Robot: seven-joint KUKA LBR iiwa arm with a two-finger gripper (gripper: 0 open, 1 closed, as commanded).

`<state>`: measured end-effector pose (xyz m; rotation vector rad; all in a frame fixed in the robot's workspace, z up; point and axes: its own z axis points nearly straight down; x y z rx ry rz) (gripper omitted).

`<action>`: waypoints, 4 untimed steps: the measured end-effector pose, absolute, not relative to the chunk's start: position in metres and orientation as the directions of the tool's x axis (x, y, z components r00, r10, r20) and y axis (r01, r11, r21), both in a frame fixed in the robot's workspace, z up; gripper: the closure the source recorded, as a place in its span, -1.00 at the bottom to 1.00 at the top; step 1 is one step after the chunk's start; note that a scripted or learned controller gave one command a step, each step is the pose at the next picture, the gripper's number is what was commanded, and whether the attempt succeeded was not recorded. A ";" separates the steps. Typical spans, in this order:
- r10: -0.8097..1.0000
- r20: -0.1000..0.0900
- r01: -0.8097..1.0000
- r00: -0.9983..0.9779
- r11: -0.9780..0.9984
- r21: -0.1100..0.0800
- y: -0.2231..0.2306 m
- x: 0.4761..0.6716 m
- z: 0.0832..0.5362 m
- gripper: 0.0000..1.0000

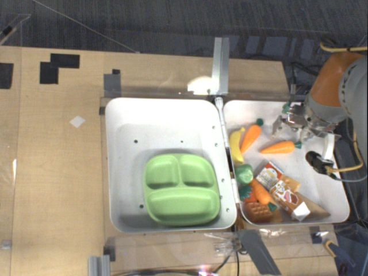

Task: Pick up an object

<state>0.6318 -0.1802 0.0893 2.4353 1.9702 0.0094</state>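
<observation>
orange carrot (278, 148) is lying in the right bin (339, 203), at seven o'clock just below the jaws (292, 122); their spread i cannot tell. approach is underway; next, descending squarely over it.

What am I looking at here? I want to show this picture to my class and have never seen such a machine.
This is one camera fixed above a wooden bench, looking down at a slant. The grey and orange shape at the right is a robot arm, moved by a program. Its claw hangs over the right bin, near an orange carrot; nothing can be seen held in it.

Two shallow white bins sit side by side. The left bin holds a green tray with compartments. The right one holds toy food: a second carrot, a banana, something green and a printed carton. The arm's job is to pick one thing up.
</observation>
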 end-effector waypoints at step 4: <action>1.000 -0.005 1.000 0.022 -0.021 0.019 -0.154 0.567 0.092 -1.00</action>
